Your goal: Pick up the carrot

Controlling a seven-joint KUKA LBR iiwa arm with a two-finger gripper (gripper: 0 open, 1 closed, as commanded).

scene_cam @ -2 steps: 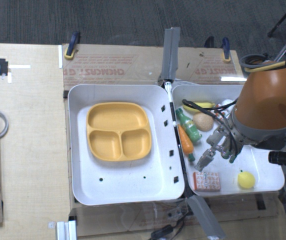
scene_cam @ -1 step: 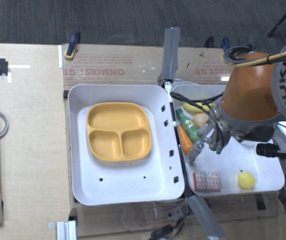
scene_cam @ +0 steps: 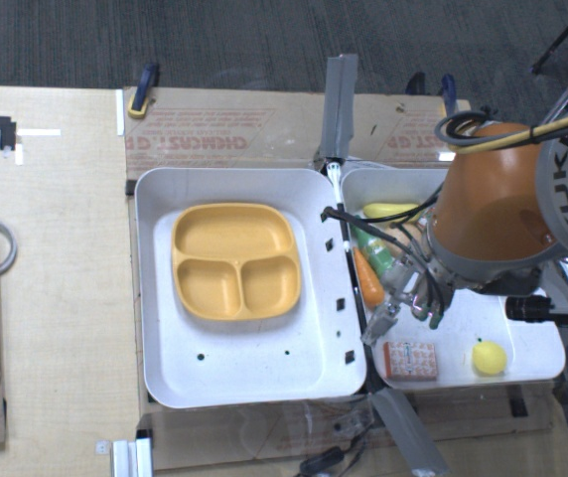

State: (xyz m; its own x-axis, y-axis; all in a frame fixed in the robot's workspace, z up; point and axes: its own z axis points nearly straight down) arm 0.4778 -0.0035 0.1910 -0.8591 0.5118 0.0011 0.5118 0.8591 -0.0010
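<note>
In the camera view, the carrot (scene_cam: 368, 278) is found in the right bin (scene_cam: 542, 366), against its left wall, with its long axis running up and down the picture, slightly slanted. The hand (scene_cam: 403, 304) is seen just to the right of the carrot and a little below its middle, hanging over the bin floor. Whether its fingers are apart or together cannot be told; nothing is seen clamped between them. A short move to the left is judged necessary before any grasp.

The right bin is also found to hold a green bottle-like item (scene_cam: 375, 246), a yellow banana-like item (scene_cam: 388, 210), a small printed box (scene_cam: 410, 360) and a lemon (scene_cam: 490, 358). In the left bin (scene_cam: 155, 296) a yellow divided plate (scene_cam: 234, 261) is recorded, with nothing in its compartments.
</note>
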